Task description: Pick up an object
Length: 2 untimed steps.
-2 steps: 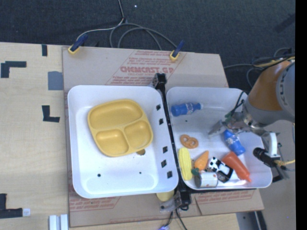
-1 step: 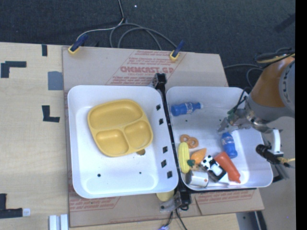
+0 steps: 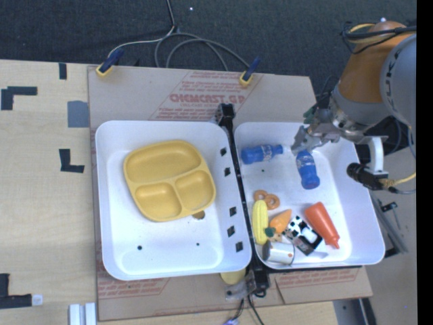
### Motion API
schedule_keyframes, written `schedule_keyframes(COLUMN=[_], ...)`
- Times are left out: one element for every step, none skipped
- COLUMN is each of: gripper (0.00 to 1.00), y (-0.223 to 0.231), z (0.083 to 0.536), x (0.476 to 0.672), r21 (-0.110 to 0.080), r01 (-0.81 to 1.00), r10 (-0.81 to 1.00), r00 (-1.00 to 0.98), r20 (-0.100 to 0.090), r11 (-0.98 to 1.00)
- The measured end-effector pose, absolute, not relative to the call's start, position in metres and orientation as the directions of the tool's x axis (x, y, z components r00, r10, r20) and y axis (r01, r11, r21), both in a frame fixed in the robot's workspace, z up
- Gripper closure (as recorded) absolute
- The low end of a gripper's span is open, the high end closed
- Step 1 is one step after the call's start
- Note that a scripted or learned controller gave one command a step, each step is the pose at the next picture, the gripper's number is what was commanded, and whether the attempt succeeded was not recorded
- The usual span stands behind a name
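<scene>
Bottles, two blue ones (image 3: 261,154) (image 3: 308,170), lie in my right bin (image 3: 352,181); one yellow divided plate (image 3: 170,179) fills the left bin (image 3: 111,202). Gripper (image 3: 306,137) hovers above; I cannot tell its state.

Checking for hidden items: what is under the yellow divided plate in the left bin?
A small dark-yellow object pokes out beneath the yellow divided plate's lower right rim; the rest under it is covered.

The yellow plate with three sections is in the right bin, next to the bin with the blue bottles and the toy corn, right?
Not quite. The camera view shows the yellow plate in the left bin, not the right one. The blue bottles and toy corn are in the right bin beside it.
</scene>
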<state>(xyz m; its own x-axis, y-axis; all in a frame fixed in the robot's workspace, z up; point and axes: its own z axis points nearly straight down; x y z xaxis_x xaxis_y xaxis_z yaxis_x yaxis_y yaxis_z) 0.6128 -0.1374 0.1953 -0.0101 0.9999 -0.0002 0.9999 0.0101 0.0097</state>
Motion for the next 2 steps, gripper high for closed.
schedule_keyframes(gripper=[1.00, 1.00], y=[-0.130, -0.145], z=[0.174, 0.181], x=[0.632, 0.588], r21=[-0.001, -0.003], r01=[1.000, 1.000], r10=[1.000, 1.000], r00=[-0.003, 0.002], r20=[0.000, -0.001], r11=[0.003, -0.002])
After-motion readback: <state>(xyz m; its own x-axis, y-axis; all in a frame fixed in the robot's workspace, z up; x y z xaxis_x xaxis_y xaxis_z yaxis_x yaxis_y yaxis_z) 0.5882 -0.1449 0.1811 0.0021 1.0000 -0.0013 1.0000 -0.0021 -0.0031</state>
